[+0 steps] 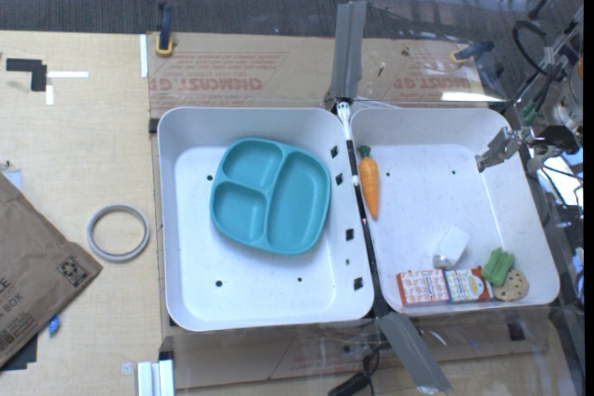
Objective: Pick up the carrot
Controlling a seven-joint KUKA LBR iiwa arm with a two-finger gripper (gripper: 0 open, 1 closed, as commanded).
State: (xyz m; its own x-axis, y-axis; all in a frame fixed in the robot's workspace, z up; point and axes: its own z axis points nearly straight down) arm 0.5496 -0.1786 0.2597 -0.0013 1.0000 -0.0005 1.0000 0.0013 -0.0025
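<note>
The carrot (369,186), orange with a small green top, lies lengthwise in the right bin (418,133), tight against its left wall with the green end pointing away from me. The gripper (486,160) hangs over the right side of that bin, near its right wall. It is well to the right of the carrot and apart from it, with nothing seen in it.
A teal divided plate (271,196) sits in the left bin (186,292). Along the right bin's front lie a white block (451,246), a red-and-white carton (444,287), a green piece (498,265) and a cookie (511,286). A tape ring (118,230) lies on the bench.
</note>
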